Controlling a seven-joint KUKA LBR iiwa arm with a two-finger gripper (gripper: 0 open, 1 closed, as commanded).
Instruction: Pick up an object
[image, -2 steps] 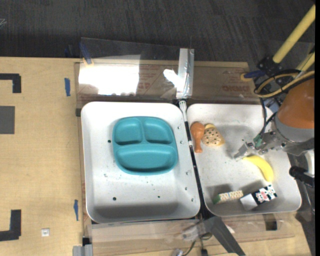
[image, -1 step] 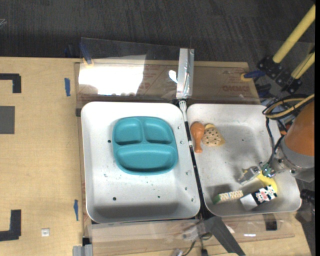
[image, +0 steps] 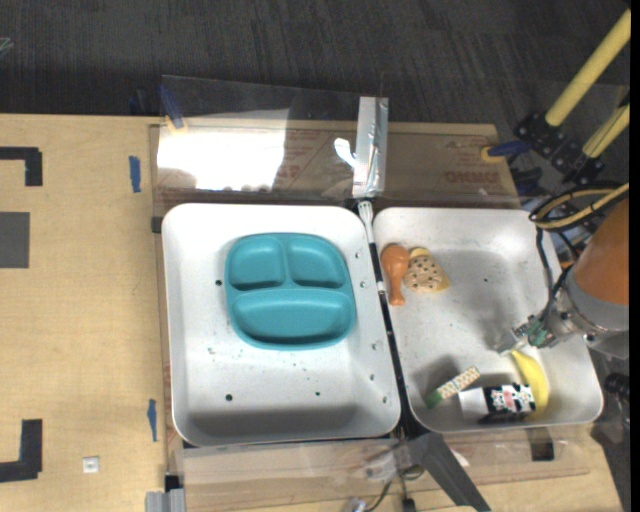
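The right bin is where everything is going on, so take it as the marker. The gripper sits low over that bin's right side, reaching in past the rim, and from here I cannot tell what state it is in, nor see anything caught in it. Just below its tip lies a yellow banana, so near that the two may be touching, though I cannot say for sure. Beside the banana, along the bin's near wall, lies a small bottle with a dark label, and next to that a flat patterned packet set at a tilt. Up at the bin's far left corner, well apart from the gripper, an orange toy piece rests against a speckled cookie. Left of this bin, the left bin holds a teal divided tray.
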